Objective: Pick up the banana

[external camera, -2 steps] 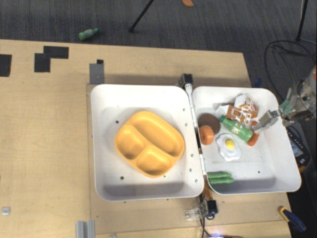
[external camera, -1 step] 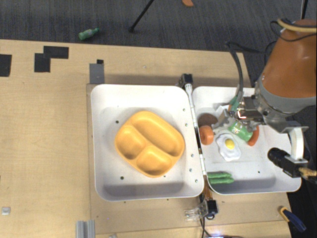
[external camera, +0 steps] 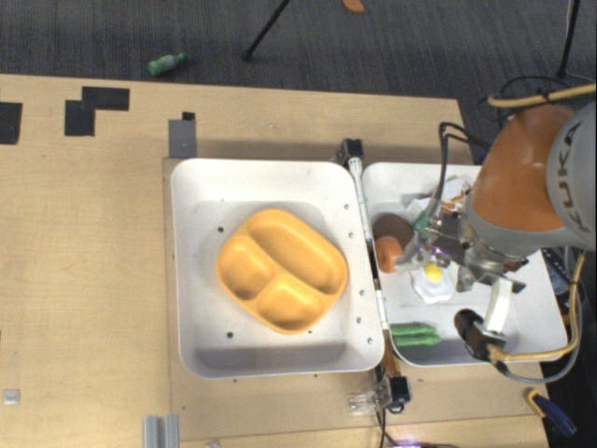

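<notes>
Gripper [external camera: 438, 263]: hangs low over the middle of the right bin [external camera: 410, 299], under the arm's orange band [external camera: 520, 180] and grey wrist; whether open or shut, cannot tell. Banana [external camera: 432, 273]: appears as a small yellow patch directly beneath the gripper, resting on a pale crumpled thing [external camera: 434, 290]; mostly covered by the wrist, so long axis and pointing direction impossible to make out, and no sign of being held. Then, from the left: plain wooden bench [external camera: 84, 278] with black patches [external camera: 93, 108] near its far edge and a grey bracket [external camera: 182, 138] at the left bin's far corner. Left bin [external camera: 187, 250]: holds one yellow-orange dish [external camera: 280, 269] with three compartments, sitting at a slant in the middle. Right bin, just beside it across a shared rim: a dark brown rounded thing [external camera: 393, 225] by the left wall, an orange-red one [external camera: 388, 249] touching it on the near side, both just left of the gripper; a green elongated thing [external camera: 413, 333] lying across the near left corner, long axis left to right, apart from the banana. Near the right bin's front edge, a black loop of cable [external camera: 476, 334] below the wrist. Beyond the bench, on dark carpet: a small green object [external camera: 168, 63], a thin black rod [external camera: 280, 12] set diagonally, and an orange scrap [external camera: 353, 5].
</notes>
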Robot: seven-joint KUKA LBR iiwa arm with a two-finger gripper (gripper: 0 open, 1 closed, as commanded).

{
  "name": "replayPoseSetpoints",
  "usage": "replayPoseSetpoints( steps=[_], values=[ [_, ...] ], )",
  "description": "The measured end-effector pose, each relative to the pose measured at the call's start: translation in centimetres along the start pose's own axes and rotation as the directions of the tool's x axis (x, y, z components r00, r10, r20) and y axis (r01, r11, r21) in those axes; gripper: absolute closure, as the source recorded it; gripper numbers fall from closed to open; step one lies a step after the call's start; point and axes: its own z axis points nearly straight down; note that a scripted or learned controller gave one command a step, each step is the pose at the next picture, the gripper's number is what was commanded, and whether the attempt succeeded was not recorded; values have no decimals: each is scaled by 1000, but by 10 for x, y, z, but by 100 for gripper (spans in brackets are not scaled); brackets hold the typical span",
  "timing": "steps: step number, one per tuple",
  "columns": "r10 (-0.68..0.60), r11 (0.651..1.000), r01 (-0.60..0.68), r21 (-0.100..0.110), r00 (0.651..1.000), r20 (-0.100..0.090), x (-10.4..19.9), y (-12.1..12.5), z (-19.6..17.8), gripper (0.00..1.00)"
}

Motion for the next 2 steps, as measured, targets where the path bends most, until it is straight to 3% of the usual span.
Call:
replayPoseSetpoints(
  steps=[1,2],
  values=[
    [-1,1000,1,-1,1000,0,-54,39,43,0],
    [-3,1000,3,-3,1000,-1,-53,40,33,100]
  ],
)
